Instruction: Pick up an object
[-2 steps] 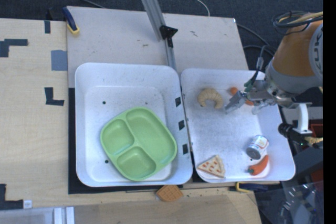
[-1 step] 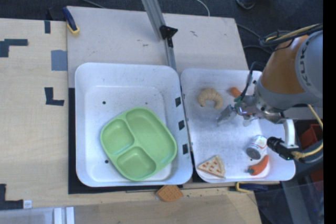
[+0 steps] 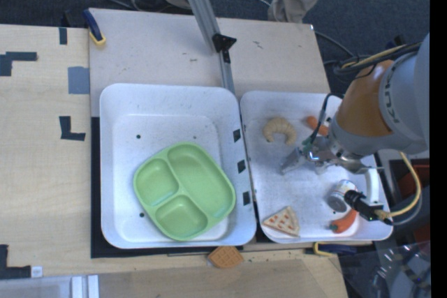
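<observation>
The step in hand looks like the reach: the claw (image 3: 292, 164) is low over the right bin (image 3: 307, 195), above bare floor, and nothing shows in its grip. Whether it is spread or pressed together cannot be told from this slant.

The likeliest thing to pick is the toy croissant (image 3: 279, 129), which lies near the claw, just beyond its tip toward the bin's far side, and apart from it. The next move calls for a short shift over the croissant, a straight descent and a closing across its curved body. It is rounded and could slip out sideways.

The right bin holds three other things:
- A pizza-slice wedge (image 3: 281, 222) lies well apart from the claw, against the near rim.
- A small orange piece (image 3: 316, 123) lies close behind the claw, beside the wrist.
- A red-orange piece (image 3: 343, 222) sits in the near corner on the arm's side.

The left bin (image 3: 126, 115), across the shared rim from the claw, holds only a green divided plate (image 3: 185, 188), lying flat. A round brown biscuit (image 3: 225, 257) lies on the bench outside both bins, past their near rims.
</observation>
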`<state>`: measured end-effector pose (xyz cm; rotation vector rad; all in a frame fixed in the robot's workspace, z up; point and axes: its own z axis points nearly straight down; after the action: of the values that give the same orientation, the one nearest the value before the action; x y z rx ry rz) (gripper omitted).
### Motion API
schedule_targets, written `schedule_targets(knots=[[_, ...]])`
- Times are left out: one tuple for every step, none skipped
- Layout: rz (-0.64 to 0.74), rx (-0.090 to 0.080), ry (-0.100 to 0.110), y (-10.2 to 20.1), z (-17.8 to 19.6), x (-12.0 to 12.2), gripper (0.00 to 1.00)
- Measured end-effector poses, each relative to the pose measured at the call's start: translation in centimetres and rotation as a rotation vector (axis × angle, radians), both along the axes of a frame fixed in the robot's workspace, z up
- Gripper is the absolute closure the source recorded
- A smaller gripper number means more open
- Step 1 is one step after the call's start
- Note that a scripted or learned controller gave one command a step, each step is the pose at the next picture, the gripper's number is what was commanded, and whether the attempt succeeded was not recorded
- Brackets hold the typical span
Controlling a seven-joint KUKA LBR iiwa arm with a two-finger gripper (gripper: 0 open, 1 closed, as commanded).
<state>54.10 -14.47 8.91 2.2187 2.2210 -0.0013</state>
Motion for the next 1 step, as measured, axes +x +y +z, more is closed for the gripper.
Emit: schedule_targets(knots=[[0.001, 0.002, 0.001, 0.09, 1.15, 0.02, 1.0]])
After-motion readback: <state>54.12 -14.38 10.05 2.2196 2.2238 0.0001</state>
